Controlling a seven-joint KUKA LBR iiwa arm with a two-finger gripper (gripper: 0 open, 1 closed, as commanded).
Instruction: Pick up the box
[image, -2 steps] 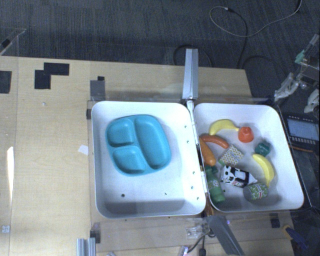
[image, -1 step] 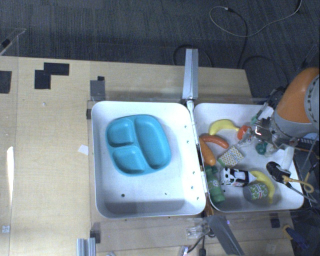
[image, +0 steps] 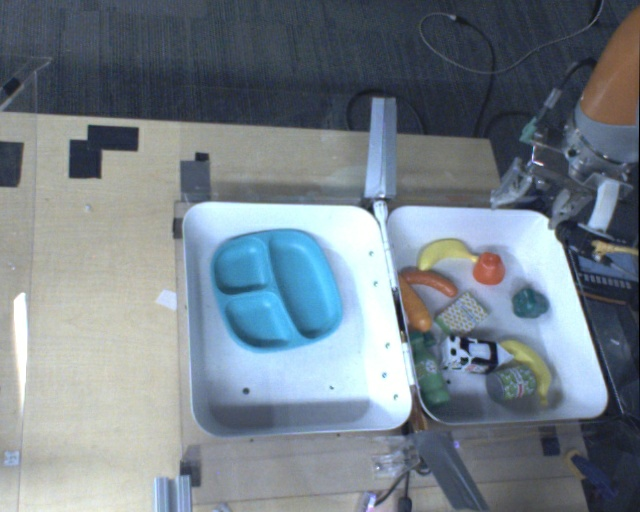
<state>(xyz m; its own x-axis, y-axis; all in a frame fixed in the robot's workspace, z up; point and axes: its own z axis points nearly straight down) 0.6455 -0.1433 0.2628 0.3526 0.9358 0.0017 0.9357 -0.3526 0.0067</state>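
The arm (image: 612, 85) is cut off at the upper right, its gripper (image: 560, 185) a blur over the right bin's (image: 590, 330) far rim. The patterned box (image: 462, 313) lies mid-bin, touching a sausage (image: 428, 283), near a banana (image: 446, 253) and cow toy (image: 470, 354). No print is readable.

Patterned box (image: 461, 313) among toys in right bin (image: 575, 300); tool (image: 560, 195) above rim.
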